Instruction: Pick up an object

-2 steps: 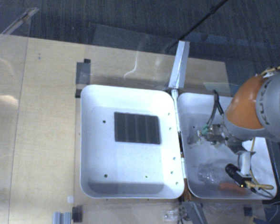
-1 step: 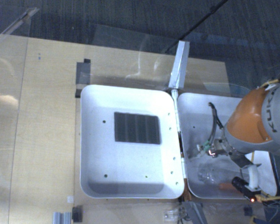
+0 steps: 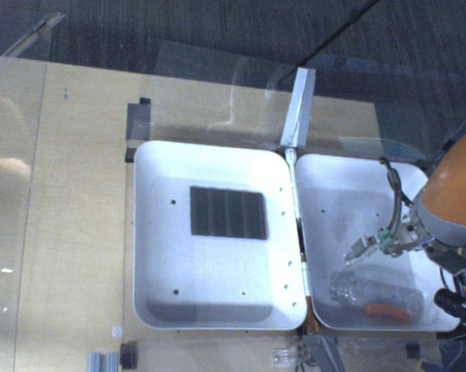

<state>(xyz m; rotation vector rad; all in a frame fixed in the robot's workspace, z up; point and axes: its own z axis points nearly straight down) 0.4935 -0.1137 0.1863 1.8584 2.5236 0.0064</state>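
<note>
1 fixed camera looks down at a slant from above the bench [image 3: 72,210], taking in both white bins [image 3: 208,315].

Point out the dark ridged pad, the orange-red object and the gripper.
dark ridged pad [image 3: 228,213]: camera view, its centre, left bin.
orange-red object [image 3: 387,312]: camera view, its middle, right bin.
gripper [image 3: 361,249]: camera view, at its fingertips.
</note>
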